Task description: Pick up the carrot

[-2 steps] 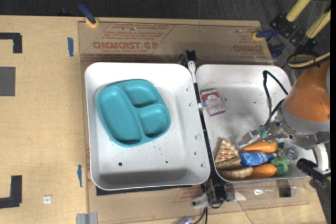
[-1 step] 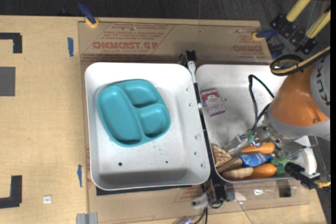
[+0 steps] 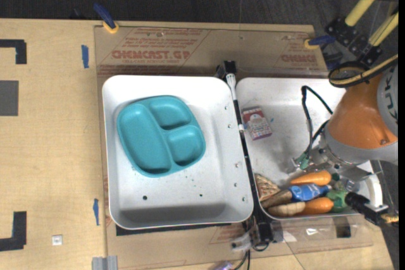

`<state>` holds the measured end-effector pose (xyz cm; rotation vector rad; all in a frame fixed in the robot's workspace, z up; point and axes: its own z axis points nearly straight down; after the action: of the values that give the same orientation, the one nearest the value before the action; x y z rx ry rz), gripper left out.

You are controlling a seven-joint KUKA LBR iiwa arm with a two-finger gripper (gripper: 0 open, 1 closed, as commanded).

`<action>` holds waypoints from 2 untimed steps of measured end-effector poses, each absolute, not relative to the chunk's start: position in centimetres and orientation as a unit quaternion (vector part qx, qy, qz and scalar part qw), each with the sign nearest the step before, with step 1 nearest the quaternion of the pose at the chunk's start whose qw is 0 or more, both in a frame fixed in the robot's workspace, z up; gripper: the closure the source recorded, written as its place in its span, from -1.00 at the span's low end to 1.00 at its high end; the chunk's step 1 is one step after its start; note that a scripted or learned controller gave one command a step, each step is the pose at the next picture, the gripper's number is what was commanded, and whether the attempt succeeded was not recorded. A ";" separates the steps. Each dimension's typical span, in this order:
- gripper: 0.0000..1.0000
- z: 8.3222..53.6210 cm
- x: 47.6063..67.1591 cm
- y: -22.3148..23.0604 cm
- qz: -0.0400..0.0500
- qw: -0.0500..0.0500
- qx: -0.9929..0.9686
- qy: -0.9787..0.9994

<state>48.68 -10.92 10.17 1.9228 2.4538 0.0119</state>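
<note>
Worktop (image 3: 50,136): a tan board surface carrying two shallow white bins set side by side, their inner walls touching along a dark seam.

Left bin (image 3: 126,199): holds a teal sectioned plate (image 3: 161,134), lying flat and turned at a slant, with one long compartment and two smaller ones. A few dark specks lie on the bin floor below the plate.

Right bin (image 3: 278,98): holds a cluster of items along its near wall, plus a small red and white packet (image 3: 256,123) lying flat towards the far left part of the floor, well apart from the cluster.

Arm (image 3: 362,120): enters from the right, its orange band above the grey wrist, positioned over the right part of the right bin. A black cable loops across the bin floor beside it.

Gripper (image 3: 316,164): sits low over the cluster. Whether its fingers are released or clenched cannot be told; the wrist hides them.

Carrot (image 3: 318,205): orange with a green top at its right end, lying on its side against the near wall of the right bin. It lies below the gripper in the view, near it, with other items between them. No grasp on it is visible.

Other cluster items: a second orange piece (image 3: 311,178) just beside the gripper, a blue item (image 3: 305,191) beneath that, a tan stick-like item (image 3: 285,207) and a brown woven piece (image 3: 266,186) to the left.
</note>
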 end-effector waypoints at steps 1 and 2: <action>-1.00 10.1 48.6 -10.9 0.004 0.011 0.617 0.787; -1.00 9.0 48.4 -10.6 0.003 0.007 0.518 0.855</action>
<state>48.45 -10.62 9.04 1.6195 2.6755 0.0089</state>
